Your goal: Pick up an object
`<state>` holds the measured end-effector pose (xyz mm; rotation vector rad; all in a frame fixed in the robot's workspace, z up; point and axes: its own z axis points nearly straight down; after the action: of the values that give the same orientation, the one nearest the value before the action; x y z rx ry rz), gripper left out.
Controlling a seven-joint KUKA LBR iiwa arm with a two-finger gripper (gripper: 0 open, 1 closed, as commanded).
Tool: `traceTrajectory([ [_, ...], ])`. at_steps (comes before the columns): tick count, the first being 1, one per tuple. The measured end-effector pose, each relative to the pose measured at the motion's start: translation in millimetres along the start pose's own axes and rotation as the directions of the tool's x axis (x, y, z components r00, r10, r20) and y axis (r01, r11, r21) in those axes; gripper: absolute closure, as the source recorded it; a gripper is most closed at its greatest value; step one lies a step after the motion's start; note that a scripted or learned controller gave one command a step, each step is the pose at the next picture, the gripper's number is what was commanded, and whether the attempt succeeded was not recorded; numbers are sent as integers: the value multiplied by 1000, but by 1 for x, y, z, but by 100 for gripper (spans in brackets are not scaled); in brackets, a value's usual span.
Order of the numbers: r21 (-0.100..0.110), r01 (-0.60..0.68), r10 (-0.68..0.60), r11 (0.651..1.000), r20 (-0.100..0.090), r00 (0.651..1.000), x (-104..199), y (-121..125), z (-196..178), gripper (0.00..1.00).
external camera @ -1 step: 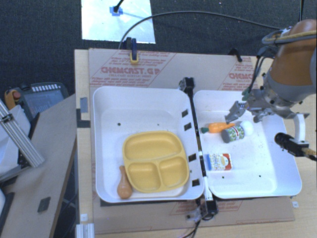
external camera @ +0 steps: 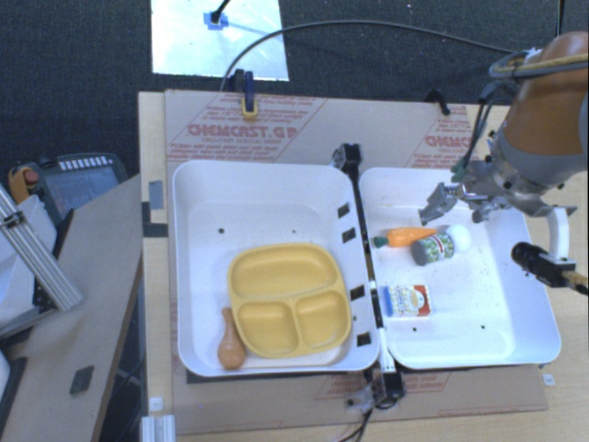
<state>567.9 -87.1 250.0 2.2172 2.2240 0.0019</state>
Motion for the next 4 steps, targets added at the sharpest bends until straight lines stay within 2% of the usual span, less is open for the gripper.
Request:
traceTrajectory([
  [2,5,-2,2,1000,-1,1000,-6,11,119,0],
  [3,-28,-1,1,1000,6,1000,-7,20,137,0],
  [4,-37,-2,2,999,10,1000,-9,22,126,100],
])
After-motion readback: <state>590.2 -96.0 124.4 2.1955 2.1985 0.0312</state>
